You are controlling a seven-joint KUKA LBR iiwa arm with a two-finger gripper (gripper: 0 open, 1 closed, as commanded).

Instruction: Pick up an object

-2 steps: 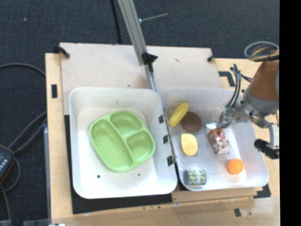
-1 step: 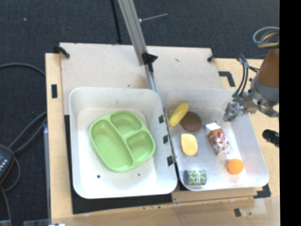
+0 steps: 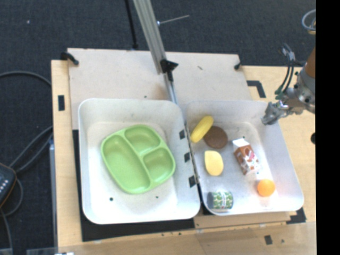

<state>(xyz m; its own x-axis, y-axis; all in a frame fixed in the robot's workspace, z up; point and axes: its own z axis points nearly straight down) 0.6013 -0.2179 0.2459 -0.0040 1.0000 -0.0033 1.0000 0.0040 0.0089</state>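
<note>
Six objects sit untouched in the right bin [image 3: 284,158] as I read it: a yellow banana-shaped piece [image 3: 202,128], a brown disc [image 3: 216,137], a pale yellow block [image 3: 214,163], a small carton [image 3: 246,160], an orange ball [image 3: 265,187] and a green can [image 3: 221,200], while the left bin [image 3: 90,142] holds a green divided plate [image 3: 138,158]. I see the gripper [image 3: 272,113] at that bin's upper right rim with nothing between its fingers, which look slightly parted, so I judge that choosing a target, descending, closing and lifting all remain.
</note>
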